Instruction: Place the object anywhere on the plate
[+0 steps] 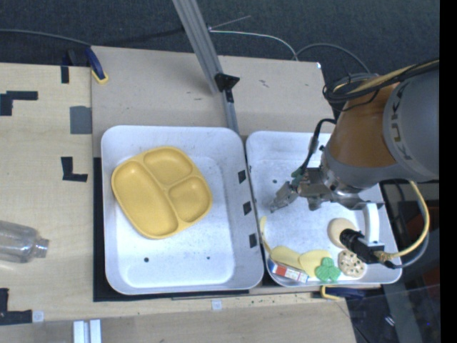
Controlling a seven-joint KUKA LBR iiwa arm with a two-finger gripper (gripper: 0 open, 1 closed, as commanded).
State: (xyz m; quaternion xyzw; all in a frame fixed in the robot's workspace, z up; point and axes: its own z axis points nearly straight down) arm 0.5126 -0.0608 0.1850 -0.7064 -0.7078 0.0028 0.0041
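Observation:
A yellow divided plate (161, 189) lies in the left bin (128, 263), toward its upper left. My gripper (284, 191) hovers over the bare upper middle of the right bin (285, 148), open, with nothing between its fingers. Several small objects lie along that bin's front edge, below the gripper: a yellow banana (285, 254), a red and white box (288, 271), a green toy (328, 270), a round cookie (350, 263) and a pale yellow round piece (338, 229).
The grey arm with its orange band (364, 138) covers the right bin's right side. A slanted metal pole (196, 31) crosses above the bins. A clear bottle (20, 241) lies on the bench at far left.

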